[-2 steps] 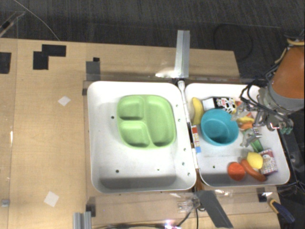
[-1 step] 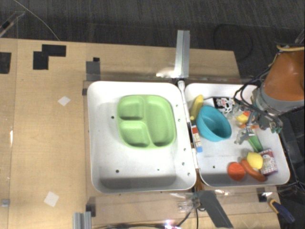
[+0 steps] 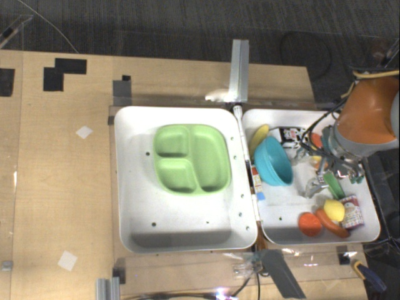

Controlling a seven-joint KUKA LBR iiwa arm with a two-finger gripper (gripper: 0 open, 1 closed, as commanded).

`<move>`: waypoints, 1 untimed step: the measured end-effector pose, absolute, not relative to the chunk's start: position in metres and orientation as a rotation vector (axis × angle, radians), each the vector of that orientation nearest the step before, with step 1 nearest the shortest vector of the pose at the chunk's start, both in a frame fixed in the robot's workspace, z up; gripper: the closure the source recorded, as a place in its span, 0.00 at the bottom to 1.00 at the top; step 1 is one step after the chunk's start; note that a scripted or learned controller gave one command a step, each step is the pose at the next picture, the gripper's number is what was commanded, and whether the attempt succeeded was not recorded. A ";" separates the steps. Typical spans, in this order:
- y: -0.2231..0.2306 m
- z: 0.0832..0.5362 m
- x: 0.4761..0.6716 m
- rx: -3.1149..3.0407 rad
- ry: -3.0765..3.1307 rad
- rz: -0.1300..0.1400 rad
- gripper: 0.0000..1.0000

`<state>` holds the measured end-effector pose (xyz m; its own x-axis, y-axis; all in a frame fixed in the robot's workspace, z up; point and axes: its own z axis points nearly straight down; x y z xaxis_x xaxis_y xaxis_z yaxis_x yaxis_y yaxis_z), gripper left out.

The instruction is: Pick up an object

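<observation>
A blue bowl [image 3: 273,161] lies tipped on its side, upper left of the right bin [image 3: 369,230]. A yellow banana [image 3: 259,134] touches its upper edge. Lower right: an orange ball [image 3: 309,224], yellow lemon [image 3: 334,210] and carrot [image 3: 334,227] cluster together.

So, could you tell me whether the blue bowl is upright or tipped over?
Tipped: the blue bowl lies on its side in the right bin, its opening turned sideways.

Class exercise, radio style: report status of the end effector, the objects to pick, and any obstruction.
End effector low in right bin, grasp unclear. Blue bowl, lemon, orange fruit loose nearby. Green tray alone in left bin.
</observation>
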<state>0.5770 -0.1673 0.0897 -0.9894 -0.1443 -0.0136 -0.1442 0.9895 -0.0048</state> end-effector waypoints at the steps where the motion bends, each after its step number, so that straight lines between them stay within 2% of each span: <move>1: -0.167 0.090 0.577 -0.228 3.119 -0.006 0.00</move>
